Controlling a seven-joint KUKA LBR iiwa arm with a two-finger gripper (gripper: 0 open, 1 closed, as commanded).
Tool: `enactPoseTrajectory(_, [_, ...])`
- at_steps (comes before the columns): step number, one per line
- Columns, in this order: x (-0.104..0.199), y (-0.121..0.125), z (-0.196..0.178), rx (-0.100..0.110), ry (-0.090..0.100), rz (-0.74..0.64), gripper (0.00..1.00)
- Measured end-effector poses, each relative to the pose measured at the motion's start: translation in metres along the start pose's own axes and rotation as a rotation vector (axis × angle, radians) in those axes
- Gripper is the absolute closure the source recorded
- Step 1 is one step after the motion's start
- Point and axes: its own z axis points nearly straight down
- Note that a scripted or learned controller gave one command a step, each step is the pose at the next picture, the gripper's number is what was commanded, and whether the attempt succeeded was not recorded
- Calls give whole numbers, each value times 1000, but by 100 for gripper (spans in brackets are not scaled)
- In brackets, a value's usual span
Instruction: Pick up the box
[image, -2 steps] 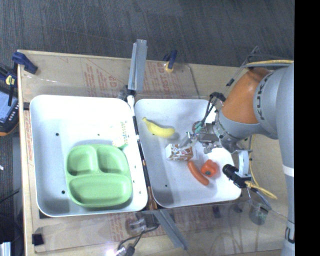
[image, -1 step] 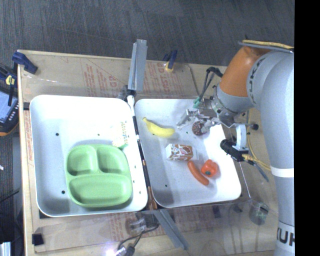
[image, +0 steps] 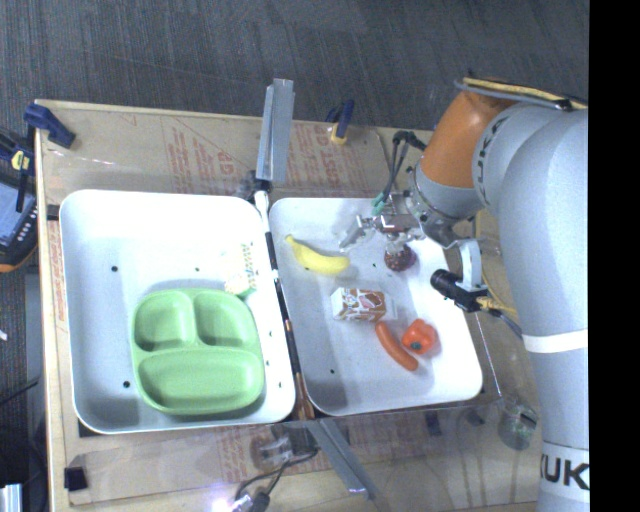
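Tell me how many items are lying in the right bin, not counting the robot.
5: a banana at upper left, a dark round thing by the arm, a small box in the middle, and a carrot touching a red pepper at lower right. The arm may hide more.

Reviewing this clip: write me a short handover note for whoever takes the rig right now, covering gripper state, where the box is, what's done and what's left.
Gripper: at the far side of the right bin, low near a small dark round item; whether it is open or shut cannot be told from this view. Nothing is seen held.
Box: lying on the right bin's floor near its middle, apart from the gripper, with the banana on its far left and the carrot and red pepper on its near right.
Left bin: holds a green divided tray.
Done: nothing yet; the box is not lifted.
Left: move over the box, grasp, lift.
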Motion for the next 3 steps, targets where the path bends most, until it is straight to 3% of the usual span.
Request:
enactPoseTrajectory(1, [7,-32,31,4,0,-2,0])
enactPoseTrajectory(2, [-8,19,12,0,0,-118,0])
enactPoseTrajectory(3, [58,-24,33,4,1,-246,0])
